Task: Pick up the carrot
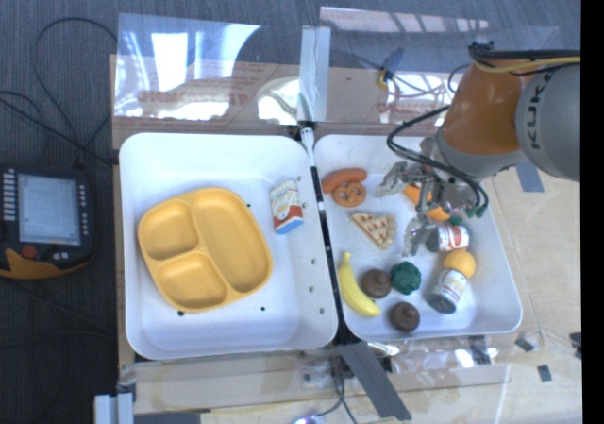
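Gripping, or only straddling, I cannot tell: my gripper (427, 210) sits over the carrot (415, 194) in the right bin (505, 318), one carrot, axis unclear, beside two cans (451, 239).

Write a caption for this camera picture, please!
Robot gripper reaching for the orange carrot among toy foods in the right bin.

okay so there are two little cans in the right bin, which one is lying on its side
The can closest to the claw, with a red label, lies on its side. The other can, near the bin's front corner, stands roughly upright.
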Tool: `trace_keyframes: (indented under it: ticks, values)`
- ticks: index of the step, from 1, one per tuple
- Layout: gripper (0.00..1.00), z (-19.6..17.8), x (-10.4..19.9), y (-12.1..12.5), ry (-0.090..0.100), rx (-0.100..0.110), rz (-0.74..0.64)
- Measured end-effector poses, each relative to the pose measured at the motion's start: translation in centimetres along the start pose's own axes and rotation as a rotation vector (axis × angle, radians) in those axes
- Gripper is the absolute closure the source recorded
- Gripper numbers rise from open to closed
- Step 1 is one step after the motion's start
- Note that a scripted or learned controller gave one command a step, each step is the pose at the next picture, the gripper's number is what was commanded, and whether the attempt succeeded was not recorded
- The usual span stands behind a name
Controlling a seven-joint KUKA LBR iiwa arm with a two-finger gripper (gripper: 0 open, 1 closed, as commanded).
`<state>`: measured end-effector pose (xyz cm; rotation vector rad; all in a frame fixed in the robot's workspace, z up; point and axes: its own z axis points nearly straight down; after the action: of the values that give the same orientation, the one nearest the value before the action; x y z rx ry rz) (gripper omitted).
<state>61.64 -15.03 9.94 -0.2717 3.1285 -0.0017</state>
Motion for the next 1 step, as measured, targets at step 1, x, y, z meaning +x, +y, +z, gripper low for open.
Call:
trace_keyframes:
  ticks: [1]
  values:
    - [1.0, -0.68, -0.06, 0.08, 0.002, 0.002, -0.001]
